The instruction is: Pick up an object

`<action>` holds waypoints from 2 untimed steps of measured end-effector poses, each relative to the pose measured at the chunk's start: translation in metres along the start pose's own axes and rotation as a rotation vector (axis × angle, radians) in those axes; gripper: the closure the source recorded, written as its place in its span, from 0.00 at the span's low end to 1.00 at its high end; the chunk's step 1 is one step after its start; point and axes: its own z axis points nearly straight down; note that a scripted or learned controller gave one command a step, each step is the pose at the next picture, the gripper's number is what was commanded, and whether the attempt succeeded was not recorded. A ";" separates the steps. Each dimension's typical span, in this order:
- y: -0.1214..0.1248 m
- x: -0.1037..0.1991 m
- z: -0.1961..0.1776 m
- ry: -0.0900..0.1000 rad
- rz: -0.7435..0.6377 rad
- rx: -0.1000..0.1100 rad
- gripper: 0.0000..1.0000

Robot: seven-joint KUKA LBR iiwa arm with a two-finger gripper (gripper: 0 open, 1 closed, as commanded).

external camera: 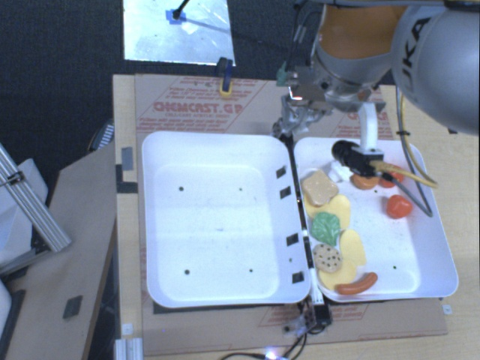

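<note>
My gripper point(289, 128) hangs over the far end of the divider between the two white bins, below the grey and orange wrist. The right bin point(427, 246) holds several toy foods along its left side. A tan bread slice point(319, 188) lies nearest the gripper, a little in front of it. Then come a pale yellow piece point(341, 208), a green leaf point(326, 226), a chocolate-chip cookie point(328, 258) and an orange-red sausage point(356, 283). A red tomato point(399, 207) and an orange piece point(365, 181) lie further right. Nothing shows between the gripper and these.
The left bin point(217, 216) sits beside the right one, with black clips point(291, 238) along the shared rim. A cardboard sheet point(195, 107) lies under both bins. A small blue and yellow clamp point(224, 77) stands at the back, beyond it a shiny metal plate point(178, 21).
</note>
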 end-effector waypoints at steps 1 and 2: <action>-0.040 0.011 -0.145 0.001 0.007 -0.018 1.00; -0.104 0.046 -0.071 -0.004 0.006 0.007 1.00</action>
